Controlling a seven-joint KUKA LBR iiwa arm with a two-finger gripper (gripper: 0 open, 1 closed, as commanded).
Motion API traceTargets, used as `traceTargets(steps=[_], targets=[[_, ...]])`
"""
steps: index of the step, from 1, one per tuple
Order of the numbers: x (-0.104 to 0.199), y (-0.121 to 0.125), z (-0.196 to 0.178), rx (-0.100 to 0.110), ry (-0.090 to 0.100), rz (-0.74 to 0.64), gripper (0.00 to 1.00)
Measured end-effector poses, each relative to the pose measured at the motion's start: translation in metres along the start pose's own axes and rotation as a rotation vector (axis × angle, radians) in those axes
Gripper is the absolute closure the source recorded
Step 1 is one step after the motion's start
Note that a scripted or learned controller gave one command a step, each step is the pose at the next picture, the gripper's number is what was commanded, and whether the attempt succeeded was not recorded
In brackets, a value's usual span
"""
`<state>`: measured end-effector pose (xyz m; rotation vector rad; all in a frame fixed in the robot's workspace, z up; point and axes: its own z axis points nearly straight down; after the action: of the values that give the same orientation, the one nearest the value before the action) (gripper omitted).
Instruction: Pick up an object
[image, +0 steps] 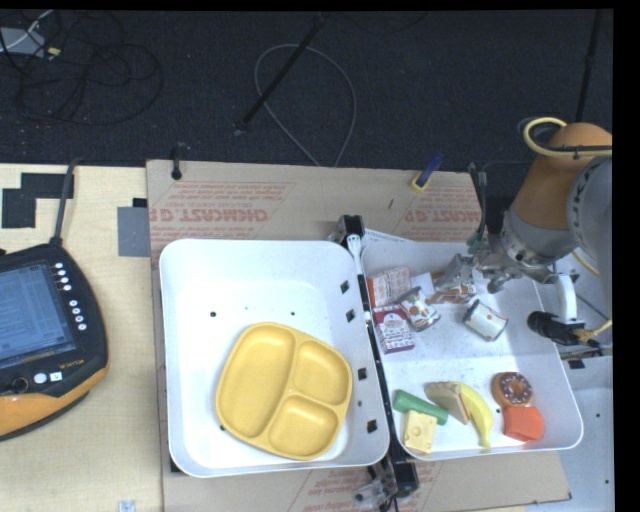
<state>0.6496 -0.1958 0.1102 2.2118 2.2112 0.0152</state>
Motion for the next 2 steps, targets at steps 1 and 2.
traceTargets(steps=[1, 2], targets=[[-0.0029, 0.0011, 0.0012, -0.006, -0.002, -0.002, 0.0], [-0.0031, 0.0012, 0.0013, -0.006, -0.002, 0.0, 0.0]])
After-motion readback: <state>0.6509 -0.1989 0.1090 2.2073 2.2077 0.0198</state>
